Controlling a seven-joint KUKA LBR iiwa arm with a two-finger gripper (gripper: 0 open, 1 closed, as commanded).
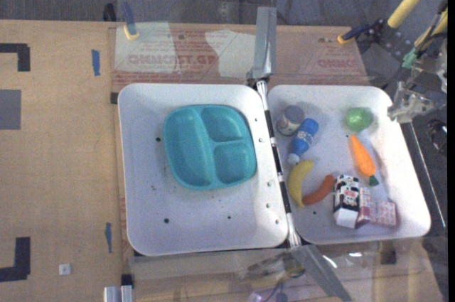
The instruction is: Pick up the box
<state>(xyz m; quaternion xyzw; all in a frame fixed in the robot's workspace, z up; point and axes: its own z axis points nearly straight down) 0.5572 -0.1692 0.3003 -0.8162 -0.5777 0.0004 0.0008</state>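
A small pink and white box (381, 212) lies flat in the front right corner of the right bin (412, 173). A black-and-white cow-patterned carton (347, 200) rests against its left side. My gripper (407, 106) hangs at the right bin's far right rim, well behind the box and apart from it. Nothing shows in its grasp.
The right bin also holds a grey can (290, 119), a blue bottle (304, 137), a green round item (359, 118), a carrot (362, 157), a banana (299, 182) and an orange-red sausage (318, 190). A teal divided plate (210, 146) sits in the left bin (142, 208).
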